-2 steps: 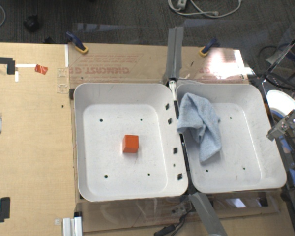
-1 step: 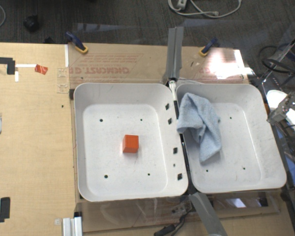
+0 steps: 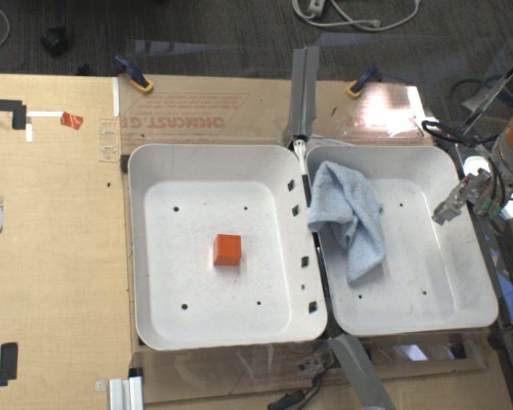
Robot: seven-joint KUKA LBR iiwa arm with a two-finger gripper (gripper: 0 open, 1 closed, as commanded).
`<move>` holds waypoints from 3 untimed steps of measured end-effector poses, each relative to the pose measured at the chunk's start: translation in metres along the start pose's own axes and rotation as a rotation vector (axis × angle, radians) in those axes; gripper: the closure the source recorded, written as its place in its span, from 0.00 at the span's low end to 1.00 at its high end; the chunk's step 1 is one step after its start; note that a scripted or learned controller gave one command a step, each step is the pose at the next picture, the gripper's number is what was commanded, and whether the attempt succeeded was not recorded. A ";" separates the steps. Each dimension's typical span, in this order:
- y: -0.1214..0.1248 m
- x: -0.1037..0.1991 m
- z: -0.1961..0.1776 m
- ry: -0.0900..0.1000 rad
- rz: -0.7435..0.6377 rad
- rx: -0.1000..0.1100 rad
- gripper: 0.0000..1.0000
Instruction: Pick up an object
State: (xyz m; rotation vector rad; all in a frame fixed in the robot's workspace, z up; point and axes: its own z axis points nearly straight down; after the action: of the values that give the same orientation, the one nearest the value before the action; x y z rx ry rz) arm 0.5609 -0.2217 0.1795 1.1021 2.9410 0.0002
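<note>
In the left bin (image 3: 154, 314), orange block (image 3: 227, 249), well apart from gripper (image 3: 451, 207) at right bin's (image 3: 462, 310) edge, grip state unclear.

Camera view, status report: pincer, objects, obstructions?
Pincer over right white bin's right edge, nothing between its fingers. Small orange block in left white bin. Crumpled light-blue cloth in right bin, apart from pincer.

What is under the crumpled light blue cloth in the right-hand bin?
The crumpled light blue cloth lies on the right white plastic bin's floor against its left wall. Whatever might sit beneath its folds is covered and cannot be seen.
</note>
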 end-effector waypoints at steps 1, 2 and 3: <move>0.017 -0.008 -0.088 -0.004 -0.280 -0.001 1.00; 0.035 -0.040 -0.083 -0.004 -0.511 -0.002 1.00; 0.047 -0.054 -0.096 -0.007 -0.874 -0.002 1.00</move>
State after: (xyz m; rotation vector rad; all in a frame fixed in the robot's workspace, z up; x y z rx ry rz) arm 0.6322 -0.2216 0.2758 -0.2459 3.1240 -0.0012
